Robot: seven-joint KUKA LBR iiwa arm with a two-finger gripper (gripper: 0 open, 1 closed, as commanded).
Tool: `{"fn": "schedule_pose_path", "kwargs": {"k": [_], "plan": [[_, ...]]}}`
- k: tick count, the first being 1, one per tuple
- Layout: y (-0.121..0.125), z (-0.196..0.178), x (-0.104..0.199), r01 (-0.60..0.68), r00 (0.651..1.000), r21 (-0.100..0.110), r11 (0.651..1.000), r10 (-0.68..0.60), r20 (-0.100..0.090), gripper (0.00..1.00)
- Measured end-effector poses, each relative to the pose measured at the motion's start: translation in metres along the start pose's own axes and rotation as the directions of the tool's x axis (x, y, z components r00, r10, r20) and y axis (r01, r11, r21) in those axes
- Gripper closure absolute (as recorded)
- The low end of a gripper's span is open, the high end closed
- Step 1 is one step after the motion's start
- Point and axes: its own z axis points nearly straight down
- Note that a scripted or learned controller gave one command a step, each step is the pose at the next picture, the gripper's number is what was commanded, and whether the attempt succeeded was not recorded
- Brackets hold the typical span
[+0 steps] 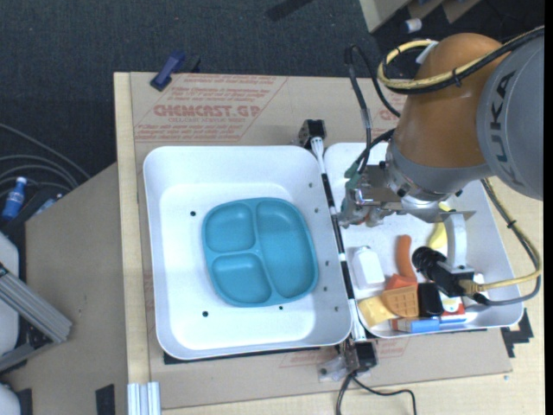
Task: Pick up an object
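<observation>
My gripper hangs low over the near-left part of the right bin, close to the wall between the two bins. Nothing shows between its jaws. Just in front of it lies a white block. To the right of that block are an orange carrot-shaped piece and a tan waffle-patterned piece. A yellow wedge and a blue pen lie along the bin's front edge. A yellow banana-like piece is partly hidden by the arm.
The left bin holds a blue divided plate at its middle. The large grey and orange arm covers the back of the right bin. A blue object lies on the cardboard behind the bins.
</observation>
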Motion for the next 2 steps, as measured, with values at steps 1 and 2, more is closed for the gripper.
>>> {"fn": "schedule_pose_path", "kwargs": {"k": [1, 2], "plan": [[-0.034, -0.016, -0.027, 0.0, 1.0, 0.003, 1.0, 0.0, -0.001, 1.0], [-0.012, -0.01, -0.046, 0.0, 1.0, -0.001, 1.0, 0.0, 0.001, 1.0]]}}
